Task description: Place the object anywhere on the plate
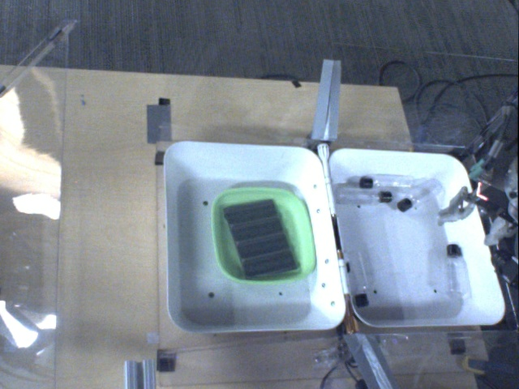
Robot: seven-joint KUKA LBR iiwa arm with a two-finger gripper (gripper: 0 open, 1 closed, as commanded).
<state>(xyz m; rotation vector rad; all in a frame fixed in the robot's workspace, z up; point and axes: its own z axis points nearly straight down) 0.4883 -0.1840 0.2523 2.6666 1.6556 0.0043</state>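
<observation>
We see a dark grey ribbed rectangular block [259,238] lying flat on the light green square plate [224,254], its long sides tilted a little off the plate's edges. Raised ridges run across the block's short way, splitting its top into about five bands. The block covers most of the plate's floor, leaving a green rim showing all round it.

The plate sits inside the left shallow white bin [188,241], near the bin's middle and somewhat closer to the wall it shares with its neighbour. The right shallow white bin [405,298] stands just beside the left one, touching it along that shared edge. In the right bin we see clear plastic pieces with small black caps [388,193] lying along its far wall, and another clear piece with a black cap [454,262] near its right wall.

At the right bin's right rim we see the arm's gripper [459,205], a pale metal part among dark cables; we cannot tell how it is set.
</observation>
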